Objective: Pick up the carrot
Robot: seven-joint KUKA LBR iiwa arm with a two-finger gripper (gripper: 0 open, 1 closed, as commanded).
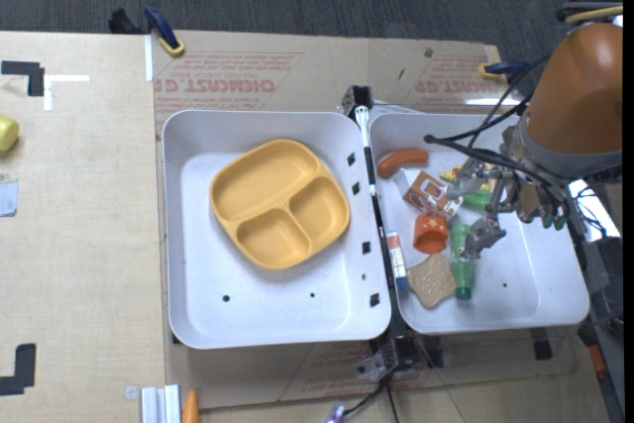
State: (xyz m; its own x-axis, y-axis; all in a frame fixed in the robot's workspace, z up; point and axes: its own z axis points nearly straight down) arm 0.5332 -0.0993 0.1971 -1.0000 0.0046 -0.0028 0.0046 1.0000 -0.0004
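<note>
The end effector (484,221) hangs over the middle of the right bin (540,297), below the arm's orange band (592,84) and a tangle of dark cables; whether it is open or closed cannot be told from this slant, and nothing is visibly gripped. Just beside its tip lies a green bottle (462,264), tilted towards the bin's near edge. To the left of that sit a small orange cup (429,234) and a brown speckled cracker (431,283), with a brown box (430,192) above them.

The carrot (401,160) lies further off, near the far-left corner of the right bin, apart from the end effector. It is a short, smooth, orange-red stick with rounded ends, lying flat and slightly tilted.

A marker pen (395,259) rests along the bin's left wall. The left bin (193,302) holds a yellow divided plate (280,203). Both bins stand on the surface (79,243).
</note>
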